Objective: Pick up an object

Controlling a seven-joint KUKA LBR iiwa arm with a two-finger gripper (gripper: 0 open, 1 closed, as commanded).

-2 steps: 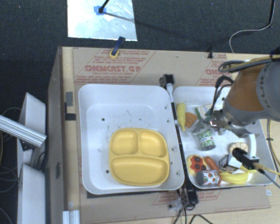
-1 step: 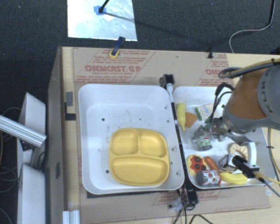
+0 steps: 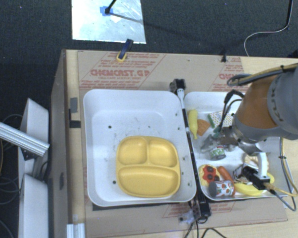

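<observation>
My gripper [image 3: 212,143] is low inside the right bin [image 3: 204,99], near its left middle. Right below it lies a small green and grey can [image 3: 218,153], touching or nearly touching the gripper. A yellow banana-shaped toy [image 3: 192,123] lies along the bin's left wall, with an orange piece [image 3: 203,127] beside it. A white patterned item [image 3: 216,117] sits just behind the gripper. Nothing is visibly lifted.
At the right bin's front lie a red and yellow toy [image 3: 209,173], a small printed can [image 3: 224,188] and a yellow banana [image 3: 254,189]. The left bin [image 3: 102,113] holds a yellow divided plate [image 3: 148,165]. The arm's grey body covers the right bin's right side.
</observation>
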